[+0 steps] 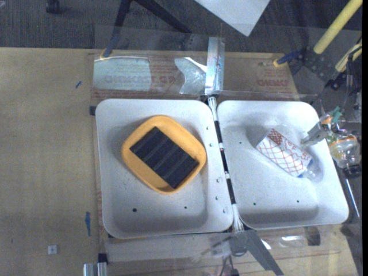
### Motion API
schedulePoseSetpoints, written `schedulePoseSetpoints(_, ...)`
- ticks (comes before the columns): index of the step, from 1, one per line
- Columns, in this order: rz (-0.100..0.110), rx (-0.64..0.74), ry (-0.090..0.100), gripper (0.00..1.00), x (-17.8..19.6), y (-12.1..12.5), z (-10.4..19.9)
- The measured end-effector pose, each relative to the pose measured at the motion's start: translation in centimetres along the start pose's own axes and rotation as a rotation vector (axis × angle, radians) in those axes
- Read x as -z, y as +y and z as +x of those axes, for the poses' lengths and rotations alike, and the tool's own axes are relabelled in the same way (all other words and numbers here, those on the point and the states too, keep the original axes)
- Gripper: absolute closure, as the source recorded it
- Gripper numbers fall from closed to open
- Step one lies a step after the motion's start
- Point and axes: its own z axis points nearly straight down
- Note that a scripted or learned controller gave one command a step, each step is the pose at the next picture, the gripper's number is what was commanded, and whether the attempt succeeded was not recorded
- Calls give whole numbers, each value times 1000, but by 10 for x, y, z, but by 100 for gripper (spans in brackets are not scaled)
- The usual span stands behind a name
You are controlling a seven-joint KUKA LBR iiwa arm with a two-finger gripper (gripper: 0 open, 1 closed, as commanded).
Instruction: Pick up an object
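Observation:
A yellow pad with a black ribbed top [164, 154] lies tilted in the middle of the left bin [115, 211]. In the right bin [276, 211] a white packet with a red pattern [280, 151] rests towards the far right, its clear plastic end [310, 169] pointing at the bin's right wall. My gripper [315, 135] comes in low over the right rim, just right of the packet's upper end and close to it. It is small and blurred there, with coloured parts [340, 145] behind it.
A flat cardboard sheet with tape [123, 73] and an upright metal bracket [214, 65] stand behind the bins. A yellow pole [344, 13] and clamps sit at the far right. The wooden bench [40, 154] stretches to the left.

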Motion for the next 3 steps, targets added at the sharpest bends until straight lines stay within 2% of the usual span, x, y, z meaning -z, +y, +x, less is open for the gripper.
schedulePoseSetpoints(1,-4,-110,-3,0,66,16,-28)
schedulePoseSetpoints(2,-2,-61,-1,0,-102,44,1)
schedulePoseSetpoints(3,-32,50,-9,0,-153,75,21)
